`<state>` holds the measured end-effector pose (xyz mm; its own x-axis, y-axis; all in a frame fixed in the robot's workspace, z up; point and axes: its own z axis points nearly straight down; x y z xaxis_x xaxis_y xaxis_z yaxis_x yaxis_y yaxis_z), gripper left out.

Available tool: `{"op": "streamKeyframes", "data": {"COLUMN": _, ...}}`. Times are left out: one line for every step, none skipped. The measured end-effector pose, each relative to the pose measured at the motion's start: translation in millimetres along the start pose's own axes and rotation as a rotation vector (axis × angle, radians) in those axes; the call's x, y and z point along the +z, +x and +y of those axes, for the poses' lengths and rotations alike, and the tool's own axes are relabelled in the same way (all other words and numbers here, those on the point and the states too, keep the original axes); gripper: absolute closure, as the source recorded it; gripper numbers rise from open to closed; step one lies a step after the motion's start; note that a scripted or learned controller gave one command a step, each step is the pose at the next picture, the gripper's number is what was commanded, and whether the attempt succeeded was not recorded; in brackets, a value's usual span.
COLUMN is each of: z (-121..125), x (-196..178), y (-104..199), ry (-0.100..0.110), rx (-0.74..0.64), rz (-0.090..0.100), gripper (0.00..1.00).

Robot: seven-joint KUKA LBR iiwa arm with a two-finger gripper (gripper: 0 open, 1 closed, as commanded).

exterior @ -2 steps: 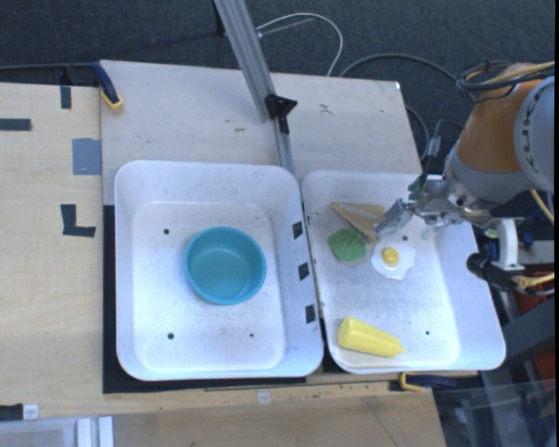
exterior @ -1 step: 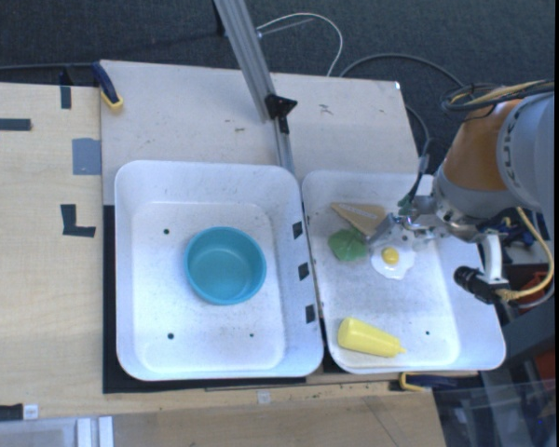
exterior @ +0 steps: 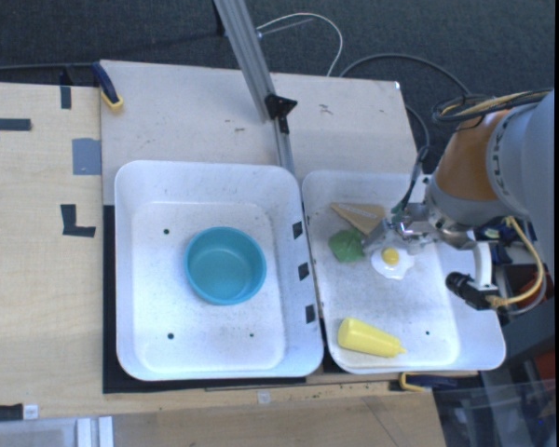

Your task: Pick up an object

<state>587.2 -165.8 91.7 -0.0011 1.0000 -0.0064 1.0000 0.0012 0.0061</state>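
1. Nearest the camera, at the front of the right bin [exterior: 475, 343], a yellow wedge [exterior: 368, 338] lies flat on its side. It is well apart from everything else, so it looks easy to reach.
2. In the left bin [exterior: 130, 250], a blue bowl [exterior: 225, 265] stands upright near the middle, away from the walls and the arm.
3. Further back in the right bin, a white and yellow piece [exterior: 390, 262] lies just under the gripper [exterior: 398, 234], which sits low over it; this is probably the thing being picked.
4. Whether the fingers are spread or closed I cannot tell, as the wrist blocks them.
5. A green lump [exterior: 347, 245] and a tan cone [exterior: 359, 216] crowd close beside it, so a grab may nudge them.
6. Farthest, the tabletop [exterior: 196, 110] carries a slanted metal pole [exterior: 247, 45].
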Motion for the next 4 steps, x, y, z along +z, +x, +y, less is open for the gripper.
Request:
{"op": "streamKeyframes", "data": {"z": 0.3, "x": -10.6, "y": 0.8, "ry": 0.0, "rx": -0.001, "rz": 0.001, "gripper": 1.0}}
{"op": "streamKeyframes", "data": {"z": 6.5, "x": -68.6, "y": 9.2, "ry": 0.002, "rx": -0.002, "rz": 0.006, "gripper": 1.0}}
{"op": "streamKeyframes", "data": {"z": 12.9, "x": -119.1, "y": 0.3, "ry": 0.002, "rx": 0.0, "rz": 0.005, "gripper": 1.0}}
{"op": "streamKeyframes", "data": {"z": 14.0, "x": -155.5, "y": 0.6, "ry": 0.003, "rx": -0.001, "rz": 0.006, "gripper": 1.0}}
